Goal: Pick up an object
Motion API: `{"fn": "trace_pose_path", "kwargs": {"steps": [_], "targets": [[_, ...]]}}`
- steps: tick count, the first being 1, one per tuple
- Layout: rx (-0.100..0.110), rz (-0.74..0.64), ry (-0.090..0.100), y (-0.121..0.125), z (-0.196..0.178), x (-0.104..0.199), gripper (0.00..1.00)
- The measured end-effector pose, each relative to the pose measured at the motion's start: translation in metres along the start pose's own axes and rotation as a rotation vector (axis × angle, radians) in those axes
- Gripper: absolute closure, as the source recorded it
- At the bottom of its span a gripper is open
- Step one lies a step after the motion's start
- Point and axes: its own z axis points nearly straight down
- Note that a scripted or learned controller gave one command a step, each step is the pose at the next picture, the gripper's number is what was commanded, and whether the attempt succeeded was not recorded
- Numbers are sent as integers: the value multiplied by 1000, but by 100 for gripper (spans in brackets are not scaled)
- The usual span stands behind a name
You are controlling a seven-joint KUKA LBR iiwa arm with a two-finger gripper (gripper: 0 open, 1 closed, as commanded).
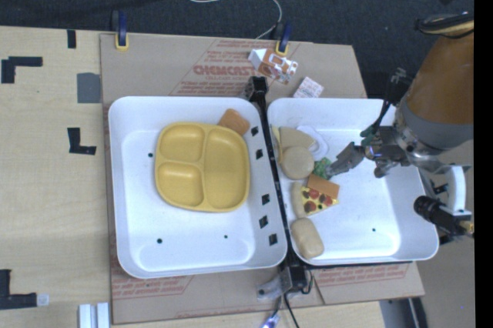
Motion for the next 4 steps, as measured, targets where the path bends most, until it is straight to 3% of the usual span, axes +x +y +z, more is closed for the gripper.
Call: {"fn": "trace_pose_path", "kwargs": {"steps": [1, 2, 3, 4], "targets": [[6, -2, 0, 91, 112, 4, 0], [-8, -1, -6, 148, 175, 3, 0], [-9, 1, -5, 142, 172, 4, 0], [-6, 3, -3, 83, 172, -18, 0]]}}
